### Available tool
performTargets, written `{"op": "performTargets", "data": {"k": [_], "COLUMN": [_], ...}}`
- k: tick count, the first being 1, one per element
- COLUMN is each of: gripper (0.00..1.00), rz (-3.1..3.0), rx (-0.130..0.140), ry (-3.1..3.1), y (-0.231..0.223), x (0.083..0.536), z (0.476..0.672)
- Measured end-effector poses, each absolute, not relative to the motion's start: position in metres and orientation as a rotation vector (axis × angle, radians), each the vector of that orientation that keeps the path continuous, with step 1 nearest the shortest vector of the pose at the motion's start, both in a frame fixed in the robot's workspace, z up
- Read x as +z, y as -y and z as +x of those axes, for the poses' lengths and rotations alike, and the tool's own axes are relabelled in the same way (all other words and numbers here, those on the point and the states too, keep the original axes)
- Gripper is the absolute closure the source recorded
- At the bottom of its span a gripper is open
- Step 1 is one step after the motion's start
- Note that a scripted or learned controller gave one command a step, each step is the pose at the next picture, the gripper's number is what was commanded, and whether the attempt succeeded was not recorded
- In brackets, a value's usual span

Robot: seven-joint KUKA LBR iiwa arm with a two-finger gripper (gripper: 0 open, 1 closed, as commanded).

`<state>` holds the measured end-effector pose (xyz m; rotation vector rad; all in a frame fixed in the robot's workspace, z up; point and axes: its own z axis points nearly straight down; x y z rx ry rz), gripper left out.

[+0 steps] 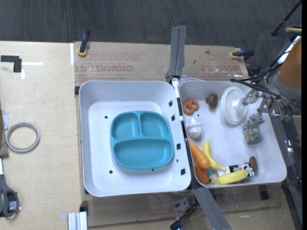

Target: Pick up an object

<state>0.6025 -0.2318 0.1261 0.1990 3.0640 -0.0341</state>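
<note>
**Bench Status: Gripper Over the Right Bin**

Pale wood and brown cardboard are forming the bench surface under two shallow white bins.

The gripper point(253, 128) is hanging over the right bin point(276, 150), near its right wall. Whether the claw is open or closed cannot be told; a grey-green speckled lump is sitting at its tip, and it is unclear whether this is a held object or part of the tool. Cables and metal fittings are crowding the wrist just above it.

Just left of the gripper, a clear glossy domed lid point(233, 105) is lying on the bin floor. Further left, a small dark brown round piece point(211, 100) and a twisted pretzel point(190, 106) are resting near the divider, with a white lumpy object point(194, 127) below the pretzel.

Along the bin's lower edge, an orange carrot point(199, 158) is lying against two smooth yellow bananas point(225, 172), and a small black-and-white printed packet point(241, 168) is touching the lower banana.

The left bin point(91, 143) is holding a teal three-compartment plate point(142, 139) with rounded corners.

On the wood well to the left, a grey tape ring point(21, 137) is lying flat, with scissors point(8, 200) below it.
</note>
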Motion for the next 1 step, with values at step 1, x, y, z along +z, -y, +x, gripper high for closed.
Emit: {"op": "performTargets", "data": {"k": [1], "gripper": [0.0], "rz": [0.284], "rx": [-0.03], "ry": [-3.062], "y": [0.2319], "x": [0.1245], "z": [0.6014]}}
